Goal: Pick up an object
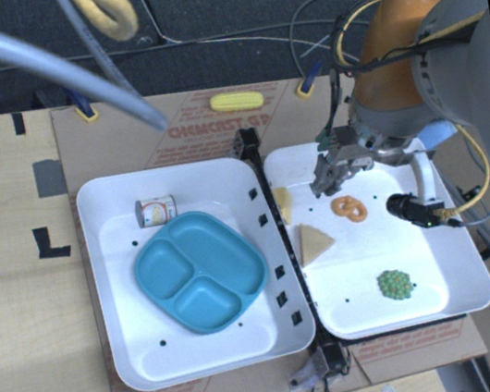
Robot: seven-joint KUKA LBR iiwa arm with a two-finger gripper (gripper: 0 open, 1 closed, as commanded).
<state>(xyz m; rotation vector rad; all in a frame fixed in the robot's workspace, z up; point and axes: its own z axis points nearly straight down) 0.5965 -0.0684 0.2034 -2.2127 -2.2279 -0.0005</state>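
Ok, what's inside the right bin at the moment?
In the right bin: a pretzel, a pale wedge, a green bumpy ball and a small yellowish piece by the divider. The gripper and arm cover the bin's upper part, so anything beneath is hidden.

Bright even light, soft shadows, slightly blurry

Glossy white plastic bins (111,289), smooth blue plastic divided plate (200,270), matt brown cardboard sheet (196,133) printed red, pale wood-grain tabletop (22,314), shiny orange band (396,42) on matt grey arm (468,48), bumpy green ball (395,284).
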